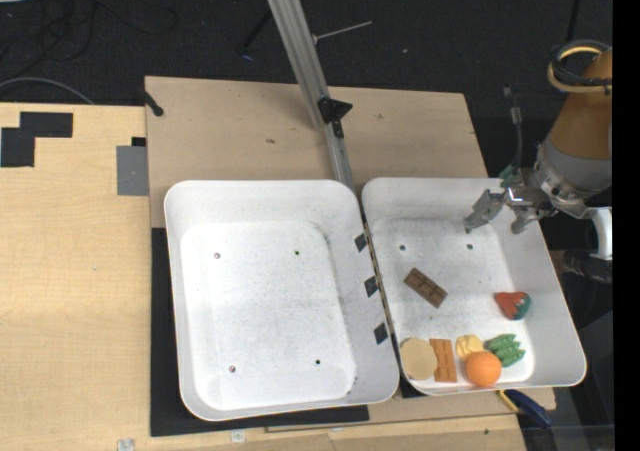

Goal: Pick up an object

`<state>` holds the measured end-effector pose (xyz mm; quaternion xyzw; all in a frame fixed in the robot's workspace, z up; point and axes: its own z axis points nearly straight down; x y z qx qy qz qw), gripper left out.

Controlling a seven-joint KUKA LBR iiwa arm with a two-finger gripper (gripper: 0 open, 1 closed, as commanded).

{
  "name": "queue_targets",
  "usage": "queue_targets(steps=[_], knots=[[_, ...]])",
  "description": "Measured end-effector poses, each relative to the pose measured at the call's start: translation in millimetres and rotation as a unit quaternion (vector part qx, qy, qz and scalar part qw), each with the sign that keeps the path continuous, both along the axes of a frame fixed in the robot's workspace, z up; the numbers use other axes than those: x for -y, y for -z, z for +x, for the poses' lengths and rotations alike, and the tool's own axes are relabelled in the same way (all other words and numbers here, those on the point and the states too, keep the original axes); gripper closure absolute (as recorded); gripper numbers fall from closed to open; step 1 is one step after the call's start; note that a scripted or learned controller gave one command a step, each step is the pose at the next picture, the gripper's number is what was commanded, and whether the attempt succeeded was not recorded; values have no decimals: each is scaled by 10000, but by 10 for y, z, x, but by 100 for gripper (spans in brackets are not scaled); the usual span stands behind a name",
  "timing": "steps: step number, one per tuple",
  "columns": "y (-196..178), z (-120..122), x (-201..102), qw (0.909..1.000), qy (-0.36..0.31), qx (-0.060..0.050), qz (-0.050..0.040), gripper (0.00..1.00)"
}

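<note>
- brown chocolate bar (425, 288) lay mid right bin (565, 314), long axis running ten to four o'clock.
- it sat toward seven o'clock from the end effector (503, 215), well apart.
- end effector looked released, grasping nothing.

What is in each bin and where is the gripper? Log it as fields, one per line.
right bin: holds all the objects
centre: brown bar
right side: red piece
near edge: tan slice, orange strip, yellow piece, orange ball, green piece
left bin: white, speckled floor
gripper: above the right bin's far right corner, holding nothing
</note>
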<state>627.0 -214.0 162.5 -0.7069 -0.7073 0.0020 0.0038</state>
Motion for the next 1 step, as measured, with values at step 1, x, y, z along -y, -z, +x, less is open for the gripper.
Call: queue_targets(steps=[1], knots=[[438,-21,-36,10000,4,6,-1,0]])
